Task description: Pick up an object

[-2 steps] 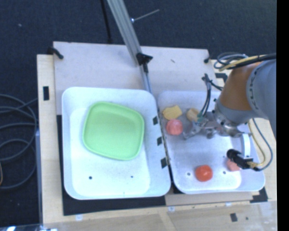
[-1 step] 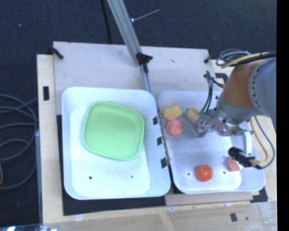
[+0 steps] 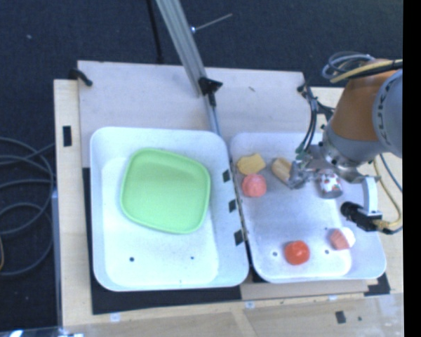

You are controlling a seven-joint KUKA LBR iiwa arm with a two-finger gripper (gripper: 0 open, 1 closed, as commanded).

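The right bin holds several small objects. A yellow piece and a tan block lie near its far left corner, with a pink-red ball just in front of them. Toward the near edge lie a red-orange ball and a pink piece. My gripper hangs low over the far middle of this bin, right beside the tan block. The wrist hides how it stands against the block. Nothing shows as held.
The left bin carries a green square plate. A slanted metal pole rises behind the bins. Cables and a black fitting hang by the arm at the right bin's right side.
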